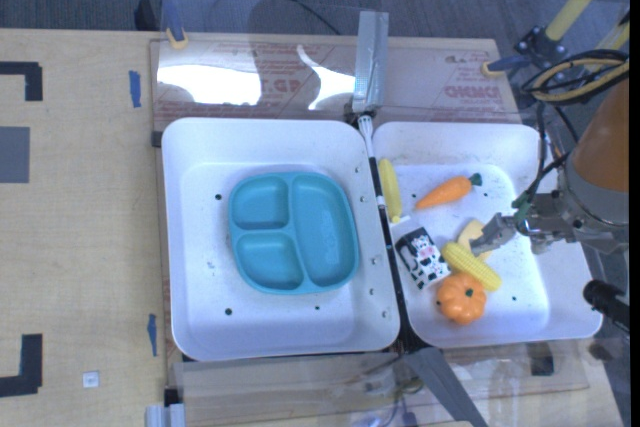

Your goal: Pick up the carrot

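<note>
Blue plate (295,231) left bin; pumpkin (461,298), corn (471,263) right.

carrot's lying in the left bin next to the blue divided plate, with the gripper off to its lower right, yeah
Not quite. The camera view shows the carrot lying in the right bin, not the left one; the blue divided plate sits alone in the left bin. The rest holds: the gripper is off to the carrot's lower right, above the corn cob.

- carrot (445,191) has bare bin floor above and right of it, easy way in
- corn cob (472,262), pumpkin (461,298) and the cow-print block (422,257) crowd the space below it
</note>
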Available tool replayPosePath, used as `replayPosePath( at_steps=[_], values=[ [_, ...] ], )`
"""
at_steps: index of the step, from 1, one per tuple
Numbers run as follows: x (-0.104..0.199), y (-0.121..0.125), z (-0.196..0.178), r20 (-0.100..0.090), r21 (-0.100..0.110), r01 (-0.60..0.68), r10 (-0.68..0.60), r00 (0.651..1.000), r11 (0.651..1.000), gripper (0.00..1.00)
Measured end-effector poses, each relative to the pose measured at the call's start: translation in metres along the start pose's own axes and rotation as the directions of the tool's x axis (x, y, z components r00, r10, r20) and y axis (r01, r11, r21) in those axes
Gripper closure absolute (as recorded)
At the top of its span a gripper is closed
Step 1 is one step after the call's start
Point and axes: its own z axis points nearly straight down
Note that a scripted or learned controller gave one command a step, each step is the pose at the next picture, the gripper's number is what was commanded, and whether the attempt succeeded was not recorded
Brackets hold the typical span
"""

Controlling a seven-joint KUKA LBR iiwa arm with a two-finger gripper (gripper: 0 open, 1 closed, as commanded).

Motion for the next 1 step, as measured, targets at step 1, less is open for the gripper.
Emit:
replayPosePath(
  at_steps=[1],
  values=[
    [-0.0025,0.0764,0.0455,0.001,-0.001,0.015,-0.015,1.0,1.0,0.0]
  ],
)
